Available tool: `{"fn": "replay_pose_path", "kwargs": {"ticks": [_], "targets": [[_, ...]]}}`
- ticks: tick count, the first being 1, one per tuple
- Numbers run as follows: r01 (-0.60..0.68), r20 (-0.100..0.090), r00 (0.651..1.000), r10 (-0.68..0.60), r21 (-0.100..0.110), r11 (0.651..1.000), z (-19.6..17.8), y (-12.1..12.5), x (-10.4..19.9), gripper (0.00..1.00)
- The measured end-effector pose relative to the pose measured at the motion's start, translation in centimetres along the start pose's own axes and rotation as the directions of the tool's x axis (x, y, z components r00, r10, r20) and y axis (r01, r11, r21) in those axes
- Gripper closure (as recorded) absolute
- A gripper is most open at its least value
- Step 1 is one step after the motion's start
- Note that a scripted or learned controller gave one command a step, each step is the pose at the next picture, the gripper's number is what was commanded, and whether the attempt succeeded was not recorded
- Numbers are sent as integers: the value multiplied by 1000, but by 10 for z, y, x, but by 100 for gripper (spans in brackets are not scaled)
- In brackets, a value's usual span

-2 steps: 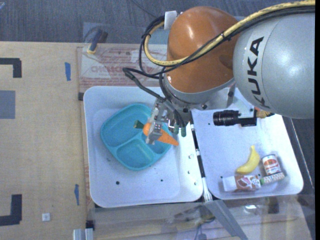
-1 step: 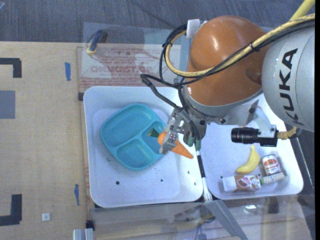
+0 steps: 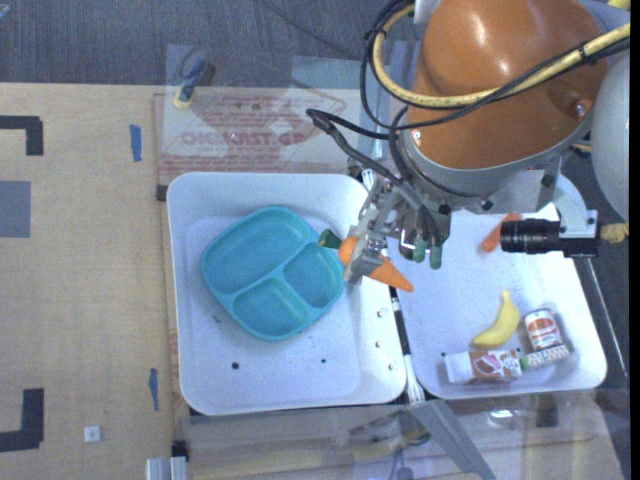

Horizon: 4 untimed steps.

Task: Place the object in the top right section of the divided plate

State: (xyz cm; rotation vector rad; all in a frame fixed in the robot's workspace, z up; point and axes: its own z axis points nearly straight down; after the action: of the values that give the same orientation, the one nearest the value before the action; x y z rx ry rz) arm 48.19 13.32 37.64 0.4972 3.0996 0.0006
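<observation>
From the one camera above the tabletop (image 3: 80, 268), the worry is the drop. The tool (image 3: 366, 258) has the orange toy carrot with a green top (image 3: 385, 271) pinched between its fingers, right over the ridge where the left white bin (image 3: 200, 368) meets the right white bin (image 3: 580, 368), just beside the right edge of the teal three-section divided plate (image 3: 270, 284). The carrot hangs slanted, its pointed end sticking out toward the right bin. I'd guess the hold sits near the leafy end, so the carrot could swing or slip on the way across. If it were released here, it would likely land on the bin rim or roll off the plate's lip instead of settling in the top right section.

The arm comes in from the right, its big orange dome (image 3: 495, 58) looming over the wrist, yellow cable (image 3: 480, 86) looped round it, fingers angled down and leftward toward the plate. A yellow toy banana (image 3: 500, 323), a small red-labelled can (image 3: 543, 333) and a flat packet (image 3: 490, 365) lie well apart in the right bin.
</observation>
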Motion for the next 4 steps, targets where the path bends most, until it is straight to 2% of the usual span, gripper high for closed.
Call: {"fn": "replay_pose_path", "kwargs": {"ticks": [1,2,3,4], "targets": [[0,0,1000,0,0,1000,0,0,0,0],[-177,2,984,177,-1,984,-42,1,0,0],[-300,-2,954,300,3,954,38,-12,-3,0],[-233,-4,972,233,4,972,63,16,6,0]]}}
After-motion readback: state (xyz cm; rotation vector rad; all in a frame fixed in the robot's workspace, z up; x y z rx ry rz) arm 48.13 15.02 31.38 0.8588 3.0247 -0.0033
